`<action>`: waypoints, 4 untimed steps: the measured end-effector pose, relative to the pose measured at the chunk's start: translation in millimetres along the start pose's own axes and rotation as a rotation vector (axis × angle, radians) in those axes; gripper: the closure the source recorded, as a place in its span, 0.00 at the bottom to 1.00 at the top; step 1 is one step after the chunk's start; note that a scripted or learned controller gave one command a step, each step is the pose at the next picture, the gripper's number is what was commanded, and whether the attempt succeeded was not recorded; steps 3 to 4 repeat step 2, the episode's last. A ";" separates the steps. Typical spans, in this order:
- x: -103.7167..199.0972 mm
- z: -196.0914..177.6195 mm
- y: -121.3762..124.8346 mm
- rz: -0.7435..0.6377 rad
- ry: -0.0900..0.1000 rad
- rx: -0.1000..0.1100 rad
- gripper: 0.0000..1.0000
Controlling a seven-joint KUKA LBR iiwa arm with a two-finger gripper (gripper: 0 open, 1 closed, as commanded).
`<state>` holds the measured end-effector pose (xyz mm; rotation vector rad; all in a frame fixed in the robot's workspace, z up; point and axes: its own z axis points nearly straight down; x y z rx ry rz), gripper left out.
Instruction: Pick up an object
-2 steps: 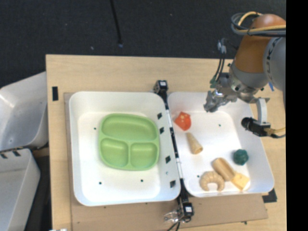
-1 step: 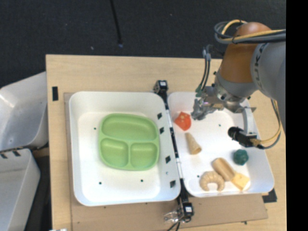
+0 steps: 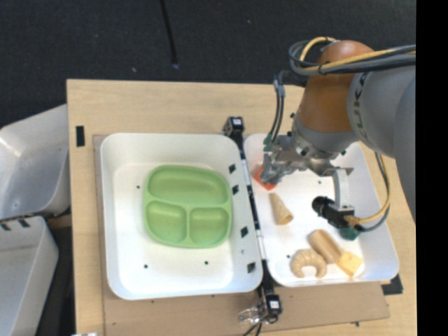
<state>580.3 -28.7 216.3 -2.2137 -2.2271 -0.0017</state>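
**Desk:** Where does the pick stand?

**Photographer:** The grey-and-orange arm (image 3: pixel 336 96) reaches in from the right of the frame, its gripper (image 3: pixel 269 170) low over the upper left corner of the right bin (image 3: pixel 374 247), right at a small orange-red object (image 3: pixel 265 179) beside the divider. I judge this the closing-in step of a grasp. Whether the hand is released or clenched, I cannot tell; the wrist hides it, and nothing shows the object held.

**Desk:** What else is in reach?

**Photographer:** Centre of that bin, a tan cone (image 3: pixel 281 208). Toward the lower right of the frame, a croissant-shaped piece (image 3: pixel 308 263), a brown roll (image 3: pixel 325 246) and a yellow block (image 3: pixel 349 263), close together. The left bin (image 3: pixel 122 275) carries a green divided plate (image 3: pixel 187 205).

**Desk:** And the next move?

**Photographer:** By my reading, a firm close on the orange-red piece, then a straight lift clear of the bin wall. It sits tight against the corner, so a slip looks possible.
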 end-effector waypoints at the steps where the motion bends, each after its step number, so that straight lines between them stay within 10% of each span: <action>1: 46.9 3.1 -13.5 0.000 -0.001 0.000 1.00; 2: 97.5 4.0 -25.6 -0.001 0.000 0.002 1.00; 4: 97.5 4.0 -25.6 -0.001 0.000 0.002 1.00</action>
